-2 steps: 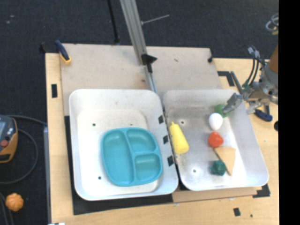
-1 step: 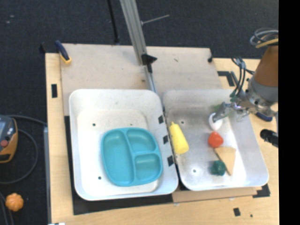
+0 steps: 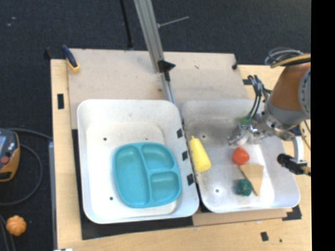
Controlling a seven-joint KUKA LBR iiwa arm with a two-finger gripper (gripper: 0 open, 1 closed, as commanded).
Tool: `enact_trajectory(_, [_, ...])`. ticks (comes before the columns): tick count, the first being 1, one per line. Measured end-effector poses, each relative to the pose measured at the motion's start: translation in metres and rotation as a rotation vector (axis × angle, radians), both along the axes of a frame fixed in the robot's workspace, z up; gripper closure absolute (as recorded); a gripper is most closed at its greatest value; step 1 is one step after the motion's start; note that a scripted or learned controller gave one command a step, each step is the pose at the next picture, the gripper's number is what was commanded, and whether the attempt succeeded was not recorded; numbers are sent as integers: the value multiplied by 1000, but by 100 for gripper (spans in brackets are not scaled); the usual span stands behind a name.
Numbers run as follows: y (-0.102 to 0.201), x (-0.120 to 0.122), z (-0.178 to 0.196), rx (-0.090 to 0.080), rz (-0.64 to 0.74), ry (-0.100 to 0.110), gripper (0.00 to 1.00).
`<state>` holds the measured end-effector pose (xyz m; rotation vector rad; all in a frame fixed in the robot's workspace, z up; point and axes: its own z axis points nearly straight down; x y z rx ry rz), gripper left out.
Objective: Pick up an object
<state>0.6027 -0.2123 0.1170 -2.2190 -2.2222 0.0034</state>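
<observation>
In the right bin (image 3: pixel 220 114) lie a yellow cylinder-like object (image 3: pixel 199 154) against the left wall, a small red ball (image 3: pixel 241 156), a tan wedge (image 3: pixel 254 176) and a dark green lump (image 3: pixel 243 187). My gripper (image 3: pixel 244 133) hangs low over the bin's middle, just above and behind the red ball. Nothing shows held in it. The arm's orange band (image 3: pixel 289 88) rises behind it at the right.
The left bin (image 3: pixel 104 114) holds a teal divided plate (image 3: pixel 147 174). A slanted metal rail (image 3: pixel 152 35) stands behind the bins. A small orange ball (image 3: pixel 15 224) and a handheld device (image 3: pixel 8 156) lie off the bench at left.
</observation>
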Motion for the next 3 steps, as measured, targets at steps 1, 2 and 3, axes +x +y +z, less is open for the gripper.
enact_trajectory(1, [-2,2,15,-3,0,-8,100])
enact_trajectory(2, [1,12,69,-2,2,-9,100])
enact_trajectory(3, [-1,14,121,-3,3,-10,100])
